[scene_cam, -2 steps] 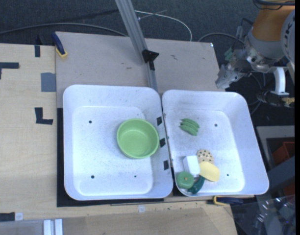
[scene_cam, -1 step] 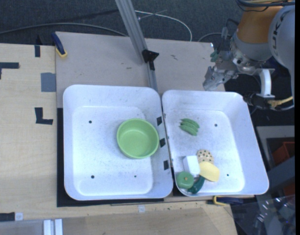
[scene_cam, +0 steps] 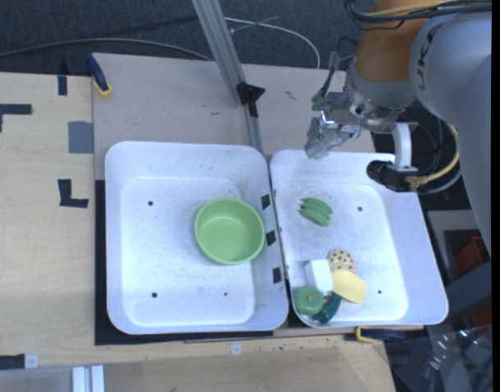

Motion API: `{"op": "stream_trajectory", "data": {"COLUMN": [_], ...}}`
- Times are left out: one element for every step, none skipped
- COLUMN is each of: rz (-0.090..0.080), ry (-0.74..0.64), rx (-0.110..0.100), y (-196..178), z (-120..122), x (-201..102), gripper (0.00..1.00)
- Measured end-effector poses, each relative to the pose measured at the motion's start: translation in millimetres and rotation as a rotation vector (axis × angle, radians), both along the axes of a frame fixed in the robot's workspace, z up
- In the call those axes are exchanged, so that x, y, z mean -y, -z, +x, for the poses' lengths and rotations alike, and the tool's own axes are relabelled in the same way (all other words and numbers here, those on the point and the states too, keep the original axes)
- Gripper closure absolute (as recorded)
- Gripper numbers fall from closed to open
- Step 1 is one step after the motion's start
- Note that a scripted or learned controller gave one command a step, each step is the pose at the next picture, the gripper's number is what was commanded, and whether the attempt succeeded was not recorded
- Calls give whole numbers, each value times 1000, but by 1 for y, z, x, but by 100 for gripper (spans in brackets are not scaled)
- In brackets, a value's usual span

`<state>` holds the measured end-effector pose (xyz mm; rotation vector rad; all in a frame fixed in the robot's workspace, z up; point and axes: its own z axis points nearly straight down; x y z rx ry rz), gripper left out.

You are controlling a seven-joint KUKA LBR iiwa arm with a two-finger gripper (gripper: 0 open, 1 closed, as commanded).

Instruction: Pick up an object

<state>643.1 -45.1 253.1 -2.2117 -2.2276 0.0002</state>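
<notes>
Lying alone in the right bin [scene_cam: 413, 243], a ribbed green object [scene_cam: 315, 211] is judged the easiest target, with bare floor around it. The gripper [scene_cam: 322, 141] is poised above the bin's far rim, apparently nearly closed and empty; descent is still needed.
</notes>
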Motion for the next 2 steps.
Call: {"op": "stream_trajectory", "data": {"rz": [0,0], "ry": [0,0], "rx": [0,0], "y": [-3,-1], "z": [-11,-15], "x": [-60,-113], "gripper": [100,100]}}
